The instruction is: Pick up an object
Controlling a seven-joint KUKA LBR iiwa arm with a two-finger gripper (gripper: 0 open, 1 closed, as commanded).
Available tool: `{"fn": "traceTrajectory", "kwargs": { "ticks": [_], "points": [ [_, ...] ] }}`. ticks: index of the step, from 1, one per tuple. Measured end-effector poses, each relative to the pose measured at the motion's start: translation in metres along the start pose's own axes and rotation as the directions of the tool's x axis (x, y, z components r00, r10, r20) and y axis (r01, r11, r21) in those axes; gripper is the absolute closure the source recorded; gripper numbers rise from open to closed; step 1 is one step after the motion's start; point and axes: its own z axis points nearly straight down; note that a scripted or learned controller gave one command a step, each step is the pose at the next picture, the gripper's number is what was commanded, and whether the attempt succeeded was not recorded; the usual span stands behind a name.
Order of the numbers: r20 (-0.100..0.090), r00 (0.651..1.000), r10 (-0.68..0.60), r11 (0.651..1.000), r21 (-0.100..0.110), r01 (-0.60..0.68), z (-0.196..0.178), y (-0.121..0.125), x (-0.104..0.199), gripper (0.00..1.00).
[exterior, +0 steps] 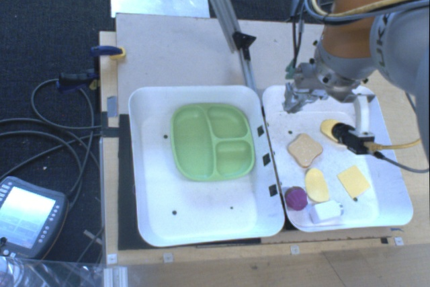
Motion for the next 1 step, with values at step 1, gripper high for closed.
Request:
{"fn": "traceTrajectory", "kwargs": {
  "ticks": [1],
  "points": [
    [0.001,1.0,-0.001,1.0,0.0,0.001,0.0157,0.0214,0.0485,1.0]
  ]
}}
